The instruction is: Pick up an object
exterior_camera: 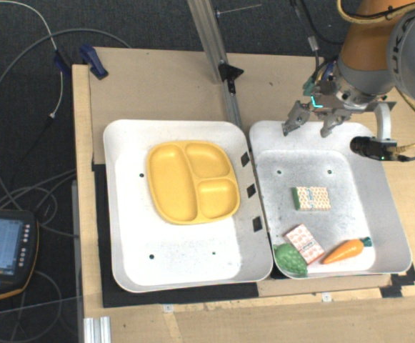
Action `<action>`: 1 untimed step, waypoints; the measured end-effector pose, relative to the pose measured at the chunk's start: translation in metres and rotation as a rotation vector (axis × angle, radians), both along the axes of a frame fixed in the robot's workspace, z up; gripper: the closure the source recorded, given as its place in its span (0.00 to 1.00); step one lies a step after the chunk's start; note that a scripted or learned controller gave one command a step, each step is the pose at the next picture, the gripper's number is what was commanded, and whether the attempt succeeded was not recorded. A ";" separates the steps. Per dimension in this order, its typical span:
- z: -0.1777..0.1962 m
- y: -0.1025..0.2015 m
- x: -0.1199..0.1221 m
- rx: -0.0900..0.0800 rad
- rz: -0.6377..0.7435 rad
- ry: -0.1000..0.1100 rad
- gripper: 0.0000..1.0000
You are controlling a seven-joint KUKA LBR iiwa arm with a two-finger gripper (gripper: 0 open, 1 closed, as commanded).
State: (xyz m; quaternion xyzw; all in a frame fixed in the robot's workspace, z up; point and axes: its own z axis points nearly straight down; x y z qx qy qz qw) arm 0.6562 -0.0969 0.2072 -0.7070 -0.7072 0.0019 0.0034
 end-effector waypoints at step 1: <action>0.003 0.000 0.001 -0.001 0.001 -0.005 0.00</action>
